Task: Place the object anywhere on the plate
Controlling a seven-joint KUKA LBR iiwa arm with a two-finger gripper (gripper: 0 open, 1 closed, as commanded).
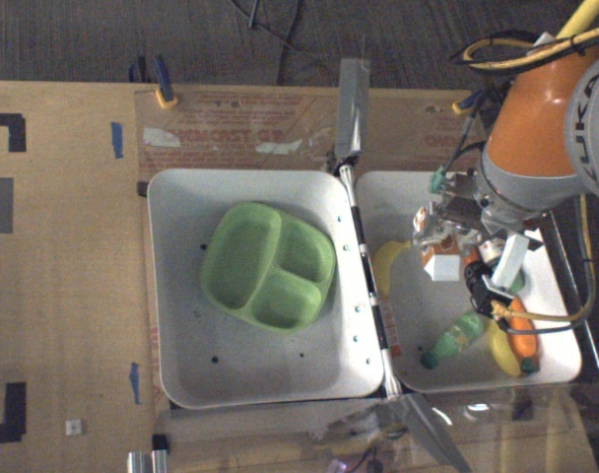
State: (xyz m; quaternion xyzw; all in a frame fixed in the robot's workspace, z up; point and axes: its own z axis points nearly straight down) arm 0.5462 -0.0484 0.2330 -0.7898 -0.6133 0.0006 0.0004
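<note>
A green divided plate (270, 266) lies in the left bin (181, 343), a little above its middle. My gripper (439, 235) hangs over the upper middle of the right bin (556, 363), below the orange wrist band. Right under it sits a small white and orange carton (441, 263); whether the two touch I cannot tell. The arm's body hides the bin's upper right part.
The right bin also holds a yellow rounded fruit (388, 264) at its left wall, a green bottle (454, 338) lying tilted, a banana (502, 350) and a carrot (522, 333) at the lower right. Cables loop beside the wrist.
</note>
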